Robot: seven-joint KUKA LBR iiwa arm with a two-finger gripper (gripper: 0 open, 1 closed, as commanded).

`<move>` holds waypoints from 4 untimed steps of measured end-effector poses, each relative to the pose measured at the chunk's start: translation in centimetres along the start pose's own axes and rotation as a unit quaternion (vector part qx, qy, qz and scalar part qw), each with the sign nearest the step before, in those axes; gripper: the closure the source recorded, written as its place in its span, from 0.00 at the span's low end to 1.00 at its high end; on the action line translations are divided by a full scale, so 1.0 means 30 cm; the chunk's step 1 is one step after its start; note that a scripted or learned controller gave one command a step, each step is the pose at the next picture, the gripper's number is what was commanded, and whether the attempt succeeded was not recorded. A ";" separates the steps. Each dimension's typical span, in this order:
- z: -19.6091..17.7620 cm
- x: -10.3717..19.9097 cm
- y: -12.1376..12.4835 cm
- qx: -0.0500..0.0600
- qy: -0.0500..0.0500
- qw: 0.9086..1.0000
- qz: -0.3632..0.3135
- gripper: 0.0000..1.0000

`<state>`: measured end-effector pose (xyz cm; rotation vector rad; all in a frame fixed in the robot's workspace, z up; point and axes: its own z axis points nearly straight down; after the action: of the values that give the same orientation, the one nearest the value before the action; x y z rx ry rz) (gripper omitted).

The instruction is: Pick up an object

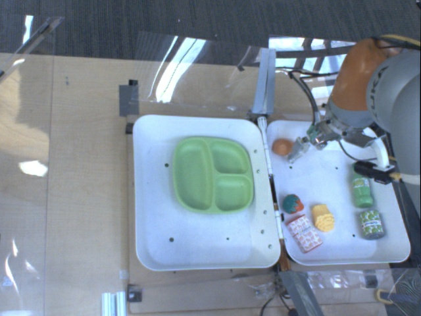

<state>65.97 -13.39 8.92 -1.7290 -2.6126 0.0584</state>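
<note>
1. Surface: a pale wooden bench (pixel 66 176) carries two shallow white bins side by side. Dark ribbed flooring (pixel 164 5) runs beyond its far edge, and a clear sheet over the bench throws bright glare.
2. The left bin (pixel 151 242), well away from my gripper, holds a green divided plate (pixel 213 174).
3. My gripper (pixel 299 150) hangs low in the far corner of the right bin (pixel 395 249), reaching in from the right.
4. Grip state: I cannot tell how my hand is set; the tips are small and blurred against the white floor. Nothing can be seen held.
5. Task objects: an orange ball (pixel 281 147) lies just beside my tips, on the side toward the left bin. Nearer the camera lie a green-and-red ball (pixel 291 203), a yellow piece (pixel 322 218) and a red-patterned packet (pixel 304 234).
6. Behind my wrist lie a green bottle (pixel 362 191) and a green can (pixel 371 224).
7. Cut off: my arm (pixel 381 78) leaves the frame at right; the labels are too small to read.
</note>
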 end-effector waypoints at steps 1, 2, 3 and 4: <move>-0.094 0.099 -0.309 -0.022 0.002 0.992 -0.128 0.00; -0.073 0.238 -0.403 -0.024 -0.003 0.999 -0.020 0.00; 0.013 0.203 -0.520 -0.025 0.000 0.999 -0.024 0.00; -0.031 0.196 -0.508 -0.031 -0.004 0.999 -0.024 1.00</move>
<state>49.67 -13.89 10.30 -1.6870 -2.6869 -0.0161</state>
